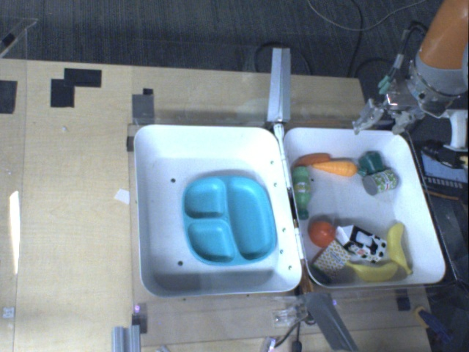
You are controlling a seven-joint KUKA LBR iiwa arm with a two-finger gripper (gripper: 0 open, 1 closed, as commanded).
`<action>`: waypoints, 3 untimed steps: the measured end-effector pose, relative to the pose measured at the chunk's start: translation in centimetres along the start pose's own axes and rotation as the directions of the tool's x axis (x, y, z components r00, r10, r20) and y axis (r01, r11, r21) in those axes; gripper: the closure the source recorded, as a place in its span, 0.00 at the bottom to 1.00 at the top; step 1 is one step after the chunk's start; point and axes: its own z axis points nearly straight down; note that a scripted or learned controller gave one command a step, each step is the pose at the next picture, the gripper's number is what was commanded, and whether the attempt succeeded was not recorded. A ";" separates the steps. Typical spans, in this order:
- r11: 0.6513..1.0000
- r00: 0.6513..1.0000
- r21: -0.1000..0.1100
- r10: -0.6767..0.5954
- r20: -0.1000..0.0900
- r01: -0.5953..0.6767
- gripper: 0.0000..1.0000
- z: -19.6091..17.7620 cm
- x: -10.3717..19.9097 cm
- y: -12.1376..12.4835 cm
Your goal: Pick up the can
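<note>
Gripper [381,116] above right bin's [425,196] far rim, near far right corner; fingers look spread, nothing between them. No contact with any item. Nothing of the pick done yet: descent, closing and lift all left.

Can [379,180] on its side in far right part of right bin, near right wall, just below teal item [370,162], right of carrot [335,169]. Long axis seemingly slanted, end face toward near left; hard to fix at this size. Banana [385,259] and tomato [321,232] toward near edge. Blue tray [229,218] in left bin [157,167].
</note>
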 end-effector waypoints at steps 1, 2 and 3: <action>0.988 0.988 0.002 0.155 0.001 -0.155 0.00 7.4 -3.9 -5.9; 0.992 0.992 -0.002 0.128 0.000 -0.128 0.00 12.9 -4.2 -4.6; 0.992 0.992 -0.004 0.123 -0.001 -0.123 0.00 14.5 1.0 -8.8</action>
